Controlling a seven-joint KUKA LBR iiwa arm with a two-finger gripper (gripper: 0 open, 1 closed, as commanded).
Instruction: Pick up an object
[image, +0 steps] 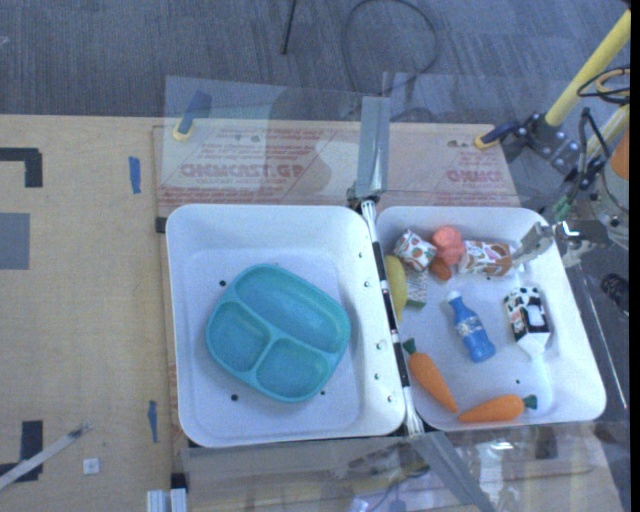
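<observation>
Carrots (462, 393) foremost; gripper (535, 240) blurred near bin rim (556, 228).

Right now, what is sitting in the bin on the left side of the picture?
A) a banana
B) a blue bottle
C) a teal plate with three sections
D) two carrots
C: the teal plate with three sections lies alone in the left bin, while the carrots, the blue bottle and the other toys are all in the right bin.
</observation>
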